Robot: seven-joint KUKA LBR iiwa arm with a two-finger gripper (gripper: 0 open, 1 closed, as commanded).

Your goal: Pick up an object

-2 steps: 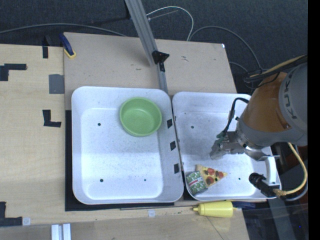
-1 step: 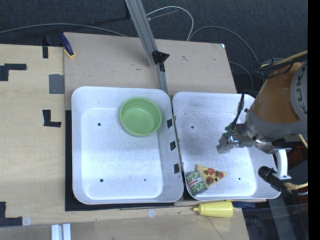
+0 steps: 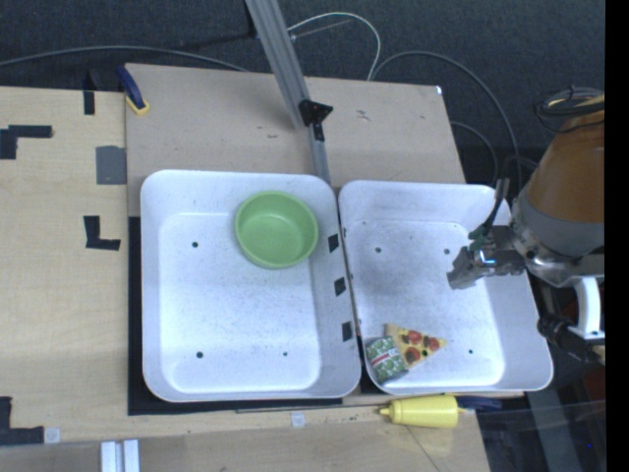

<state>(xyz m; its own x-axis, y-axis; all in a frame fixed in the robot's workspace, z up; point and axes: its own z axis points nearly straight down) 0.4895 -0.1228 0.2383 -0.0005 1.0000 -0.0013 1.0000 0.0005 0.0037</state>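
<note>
Two shallow white plastic bins sit side by side on a light wooden bench (image 3: 246,116). The left bin (image 3: 177,362) holds a round green plastic bowl (image 3: 276,229), smooth and hollow, up near 12 o'clock in that bin. The right bin (image 3: 511,362) holds a flat toy pizza slice (image 3: 418,344) shaped like a triangle, with red dots, down near 6 o'clock, and a small crinkly green packet (image 3: 383,359) touches it. A yellow plastic squeeze bottle (image 3: 425,411) lies outside, just below that bin. The grey metal gripper (image 3: 470,268) hangs over the right bin near 3 o'clock, and it holds nothing. I cannot tell how wide it is.
</note>
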